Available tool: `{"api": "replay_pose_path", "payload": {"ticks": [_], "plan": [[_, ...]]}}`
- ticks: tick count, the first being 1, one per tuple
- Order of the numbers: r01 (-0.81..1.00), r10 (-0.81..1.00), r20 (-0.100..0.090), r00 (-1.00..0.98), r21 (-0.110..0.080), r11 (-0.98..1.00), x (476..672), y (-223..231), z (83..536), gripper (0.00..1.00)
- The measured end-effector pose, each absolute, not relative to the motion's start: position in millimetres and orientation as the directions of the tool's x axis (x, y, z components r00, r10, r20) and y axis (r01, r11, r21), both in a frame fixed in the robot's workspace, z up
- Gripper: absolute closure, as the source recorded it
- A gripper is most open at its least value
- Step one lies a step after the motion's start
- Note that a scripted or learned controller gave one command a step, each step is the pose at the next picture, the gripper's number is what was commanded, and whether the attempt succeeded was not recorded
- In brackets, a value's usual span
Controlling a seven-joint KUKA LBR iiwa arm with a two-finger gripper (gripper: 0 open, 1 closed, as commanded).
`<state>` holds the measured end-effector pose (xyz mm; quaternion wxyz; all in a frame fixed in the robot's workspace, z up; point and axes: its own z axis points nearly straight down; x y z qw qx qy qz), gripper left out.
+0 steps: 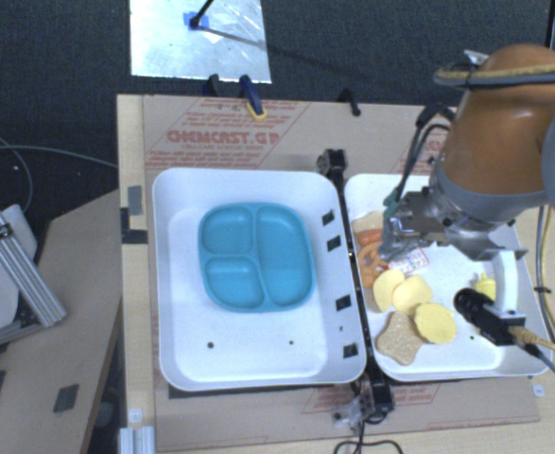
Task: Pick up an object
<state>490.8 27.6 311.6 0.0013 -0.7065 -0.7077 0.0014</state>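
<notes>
The right bin (447,365) holds several toy food pieces. Yellow round slices (435,323) lie near its front, with two more (400,290) just left of them. A tan waffle-like piece (399,340) sits at the front left corner. An orange piece (370,250) and a tan piece (366,223) lie against the bin's left wall. My gripper (405,239) hangs low over the left part of this bin, just above the orange piece and the yellow slices. A small yellow item (486,287) shows to the right of the wrist.
The left bin (187,348) holds a blue divided plate (256,256). A row of black clips (338,244) runs along the divider between the bins. A shiny sheet (199,26) lies beyond the bench. The arm's bulk covers the right bin's back right part.
</notes>
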Motion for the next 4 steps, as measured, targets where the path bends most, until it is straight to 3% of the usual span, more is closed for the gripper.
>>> {"api": "replay_pose_path", "payload": {"ticks": [1, 2, 3, 4], "plan": [[1.000, 1.000, 0.001, -0.008, 0.001, 0.008, 511.7, 70.9, 296.7, 1.00], [1.000, 1.000, 0.001, -0.003, 0.012, 0.003, 498.0, 41.5, 390.8, 1.00], [1.000, 1.000, 0.000, -0.003, -0.005, 0.003, 485.9, 58.0, 320.2, 1.00], [1.000, 1.000, 0.002, -0.009, 0.004, 0.009, 486.8, 101.2, 349.5, 1.00]]}}
